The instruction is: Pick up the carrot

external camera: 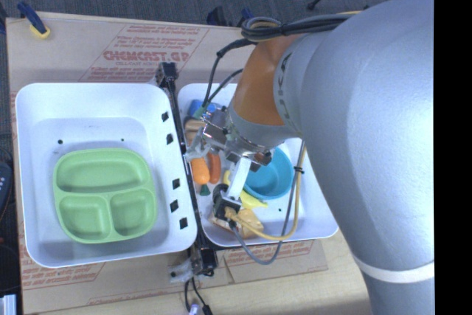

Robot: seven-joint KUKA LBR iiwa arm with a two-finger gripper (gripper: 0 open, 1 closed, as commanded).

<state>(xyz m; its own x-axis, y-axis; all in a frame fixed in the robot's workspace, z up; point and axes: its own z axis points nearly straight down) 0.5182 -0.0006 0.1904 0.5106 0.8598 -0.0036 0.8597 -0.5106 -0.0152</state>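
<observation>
Grey and bulky, the robot arm (369,122) with its orange band reaches from the right over the right shallow white plastic bin (318,223). Its two-finger gripper (210,144) hangs low at that bin's left side, and I cannot tell whether it is open or closed. Just below the gripper lies the short orange carrot (200,171), near the bin's left wall. A round blue bowl (270,178) sits to the carrot's right. A pale green divided plastic plate (103,194) rests in the left white bin (29,103)
</observation>
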